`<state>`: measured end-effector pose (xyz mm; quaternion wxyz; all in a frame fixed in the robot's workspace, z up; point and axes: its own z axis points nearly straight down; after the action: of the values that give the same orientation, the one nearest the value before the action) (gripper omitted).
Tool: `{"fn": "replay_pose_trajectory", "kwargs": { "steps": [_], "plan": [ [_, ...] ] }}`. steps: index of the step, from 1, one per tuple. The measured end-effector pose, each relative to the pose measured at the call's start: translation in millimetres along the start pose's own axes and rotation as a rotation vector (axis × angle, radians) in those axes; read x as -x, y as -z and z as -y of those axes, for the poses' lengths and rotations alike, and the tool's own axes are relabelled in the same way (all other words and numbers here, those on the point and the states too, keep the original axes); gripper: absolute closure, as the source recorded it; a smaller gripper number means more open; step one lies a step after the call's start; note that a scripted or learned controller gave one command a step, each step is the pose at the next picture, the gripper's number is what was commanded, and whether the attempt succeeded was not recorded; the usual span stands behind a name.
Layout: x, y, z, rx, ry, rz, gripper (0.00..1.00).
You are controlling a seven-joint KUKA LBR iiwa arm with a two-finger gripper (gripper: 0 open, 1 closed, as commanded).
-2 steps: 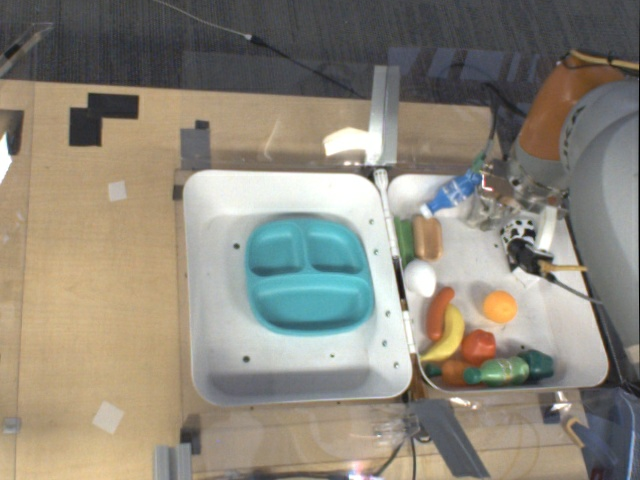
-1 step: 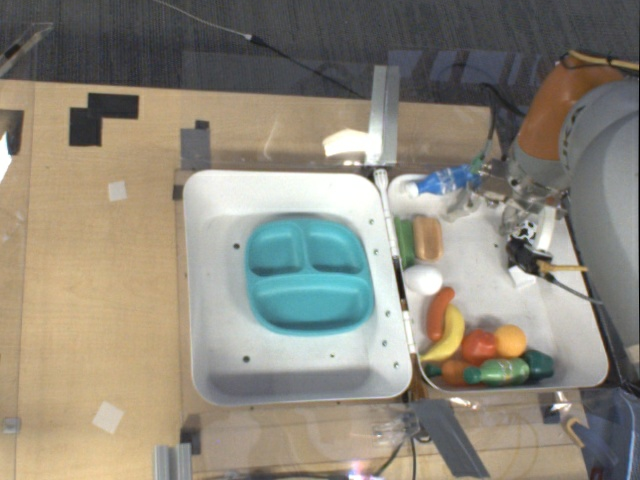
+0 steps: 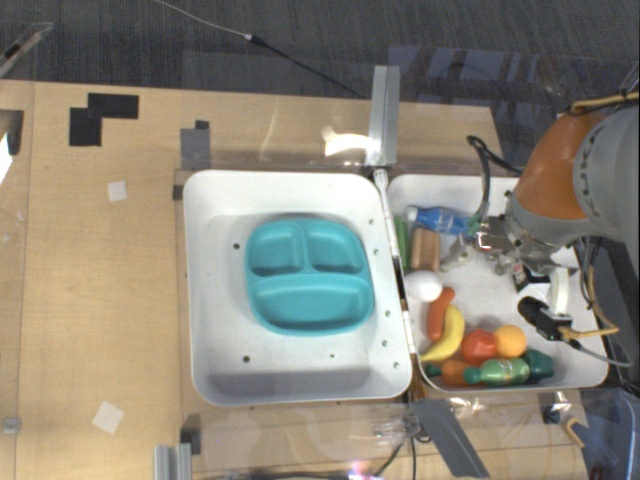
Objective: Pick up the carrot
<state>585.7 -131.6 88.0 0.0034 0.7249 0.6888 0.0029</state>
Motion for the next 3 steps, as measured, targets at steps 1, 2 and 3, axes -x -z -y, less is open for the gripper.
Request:
{"fn": "replay_pose_trajectory", "kwargs": {
  "steps": [1,2,3],
  "plan": [
    [49,8,61,-0.012,-0.002,-0.013,0.00],
    [63,2,91,0.006,0.222,0.003,0.00],
    [35,3,91,0.010,0.643,0.009,0.00]
  ]
}}
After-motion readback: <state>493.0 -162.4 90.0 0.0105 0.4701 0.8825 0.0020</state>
